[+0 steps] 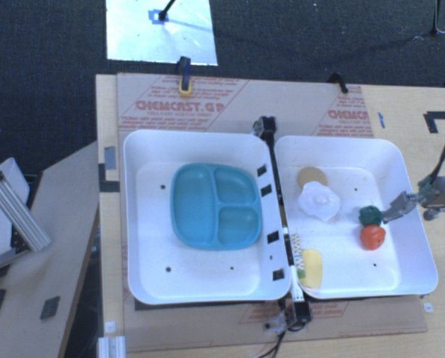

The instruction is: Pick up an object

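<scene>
Camera view: we locate the tool (pixel 396 208) in the right bin (pixel 401 274), entering from the right. The green piece (pixel 369 215) touches its tip on the left; the tomato (pixel 372 236) lies just below. Grip state: we cannot tell.

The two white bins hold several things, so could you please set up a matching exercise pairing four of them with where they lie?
Things:
1. blue plate
2. yellow item
3. orange ball
4. white fried egg

Places:
A. right bin, near its middle, just below a tan disc
B. left bin, at its middle
C. right bin, front corner by the divider
D. right bin, just below the green piece at the gripper's tip

Pairs: 1-B, 2-C, 3-D, 4-A
</scene>
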`<action>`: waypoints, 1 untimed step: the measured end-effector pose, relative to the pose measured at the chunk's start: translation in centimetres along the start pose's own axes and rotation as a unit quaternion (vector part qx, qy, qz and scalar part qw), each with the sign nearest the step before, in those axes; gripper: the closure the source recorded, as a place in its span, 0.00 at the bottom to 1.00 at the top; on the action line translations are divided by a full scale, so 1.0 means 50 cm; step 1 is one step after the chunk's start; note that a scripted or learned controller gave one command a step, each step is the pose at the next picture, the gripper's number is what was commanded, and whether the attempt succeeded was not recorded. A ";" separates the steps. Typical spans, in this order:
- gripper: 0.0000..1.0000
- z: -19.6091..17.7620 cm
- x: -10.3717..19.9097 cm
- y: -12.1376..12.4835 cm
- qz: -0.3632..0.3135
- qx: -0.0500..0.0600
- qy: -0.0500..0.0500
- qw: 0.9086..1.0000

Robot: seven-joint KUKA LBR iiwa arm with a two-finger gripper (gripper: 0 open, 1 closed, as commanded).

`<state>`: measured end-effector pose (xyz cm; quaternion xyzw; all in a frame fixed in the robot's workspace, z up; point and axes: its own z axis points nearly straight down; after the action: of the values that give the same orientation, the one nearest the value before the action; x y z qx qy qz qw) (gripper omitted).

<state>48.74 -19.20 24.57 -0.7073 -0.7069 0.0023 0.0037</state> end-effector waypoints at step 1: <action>0.00 -0.010 0.001 0.005 -0.002 -0.005 -0.001 1.000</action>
<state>48.97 -19.15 25.09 -0.7061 -0.7081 -0.0004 -0.0008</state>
